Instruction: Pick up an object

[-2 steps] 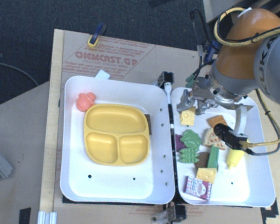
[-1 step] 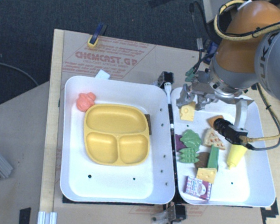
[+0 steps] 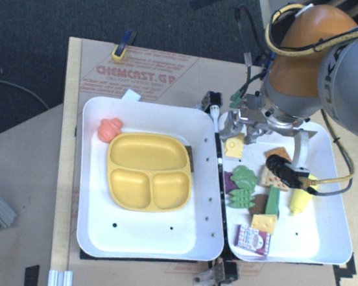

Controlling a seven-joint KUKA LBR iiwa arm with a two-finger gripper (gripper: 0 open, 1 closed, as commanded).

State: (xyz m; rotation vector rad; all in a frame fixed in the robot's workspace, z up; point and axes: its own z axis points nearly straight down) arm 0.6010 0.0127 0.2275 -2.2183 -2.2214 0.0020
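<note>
- The gripper [image 3: 240, 133] is low over the far corner of the right bin [image 3: 330, 247], close to the wall which this bin shares with the other one. I cannot tell how wide it is open, or if it has hold of anything.
- Just under the gripper, and touching it or nearly so, lies a small yellow block [image 3: 234, 147]. In my judgement this is the thing to pick.
- The block looks like a light, stiff toy piece with flat smooth sides. I think it is best to take it across two opposite flat sides, near the middle. Because the wall is so near, there may be little room on that side.
- A little further from the gripper, toward the near edge, are two green leafy toys [image 3: 244, 180], a pale cracker piece [image 3: 271, 178] and a green bar [image 3: 272, 201].
- Beyond these lie a yellow bottle-shaped toy [image 3: 299, 201], a second yellow block [image 3: 263, 223] and a small pink box [image 3: 252, 240].
- Across the shared wall from the gripper is the left bin [image 3: 91, 216]. It holds a yellow divided plate [image 3: 149, 171], with nothing in its compartments.
- A pink toy [image 3: 109, 129] lies just beside the far corner of the plate, well apart from the gripper.
</note>
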